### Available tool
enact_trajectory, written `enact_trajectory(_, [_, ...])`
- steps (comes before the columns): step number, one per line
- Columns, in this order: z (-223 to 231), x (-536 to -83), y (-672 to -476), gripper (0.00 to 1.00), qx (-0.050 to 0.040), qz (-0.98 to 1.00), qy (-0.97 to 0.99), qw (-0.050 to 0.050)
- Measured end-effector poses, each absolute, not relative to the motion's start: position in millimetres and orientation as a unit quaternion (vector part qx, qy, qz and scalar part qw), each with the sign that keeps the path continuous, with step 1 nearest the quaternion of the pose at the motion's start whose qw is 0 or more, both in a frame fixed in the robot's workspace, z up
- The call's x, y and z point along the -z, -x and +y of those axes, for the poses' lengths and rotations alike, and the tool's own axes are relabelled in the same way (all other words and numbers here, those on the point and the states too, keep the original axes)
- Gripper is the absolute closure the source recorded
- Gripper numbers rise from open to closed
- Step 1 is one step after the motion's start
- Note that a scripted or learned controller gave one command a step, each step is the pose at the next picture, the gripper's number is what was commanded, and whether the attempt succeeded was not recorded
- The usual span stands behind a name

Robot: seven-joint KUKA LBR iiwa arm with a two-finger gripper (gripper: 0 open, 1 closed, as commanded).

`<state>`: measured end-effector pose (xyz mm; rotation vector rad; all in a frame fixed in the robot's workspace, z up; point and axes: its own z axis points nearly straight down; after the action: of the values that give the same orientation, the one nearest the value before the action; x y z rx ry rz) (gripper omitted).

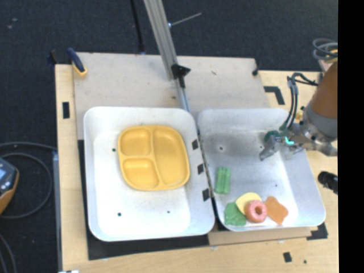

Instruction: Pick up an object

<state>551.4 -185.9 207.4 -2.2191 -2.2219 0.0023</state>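
My gripper [272, 145] hangs over the upper right part of the right bin [239, 124], reaching in from the right edge; nothing shows between its fingers. Well below it, near the bin's front edge, lies a cluster of toy food: a pink ring donut [256, 211] on a yellow piece [245, 201], an orange piece [277, 209] to its right and a green leafy piece [233, 215] to its left. A light green ridged piece [222, 180] lies alone by the bin's left wall.
The left bin [102, 209] holds a yellow divided plate [153, 156]. A metal pole [162, 33] slants up from between the bins at the back. Cables run along the arm at the right edge.
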Motion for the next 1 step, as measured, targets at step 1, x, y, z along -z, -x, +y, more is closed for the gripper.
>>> enact_trajectory(1, [-186.0,-208.7,-552.2,0.00,0.0001,-0.708,0.707,-0.001])
